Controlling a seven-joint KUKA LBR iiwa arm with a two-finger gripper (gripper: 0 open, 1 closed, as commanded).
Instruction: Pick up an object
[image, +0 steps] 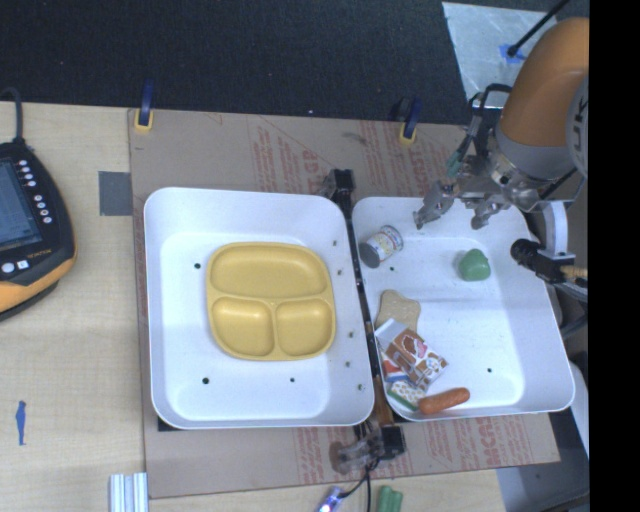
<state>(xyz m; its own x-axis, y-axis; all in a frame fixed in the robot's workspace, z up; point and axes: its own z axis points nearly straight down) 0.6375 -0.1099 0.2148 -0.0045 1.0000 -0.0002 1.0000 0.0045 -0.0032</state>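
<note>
While open, pincer (458, 212) hovers over right bin's (520, 330) far edge.

Two shallow white bins sat side by side on the bench: the left bin (170, 300) and the right bin (520, 330). The left one held one yellow divided tray (270, 300) with three compartments. The right one held five things: one small metal can (380, 245), one green ball (474, 265), one tan slice (397, 308), one printed packet (412, 362) and one orange sausage-shaped piece (443, 401).
</note>
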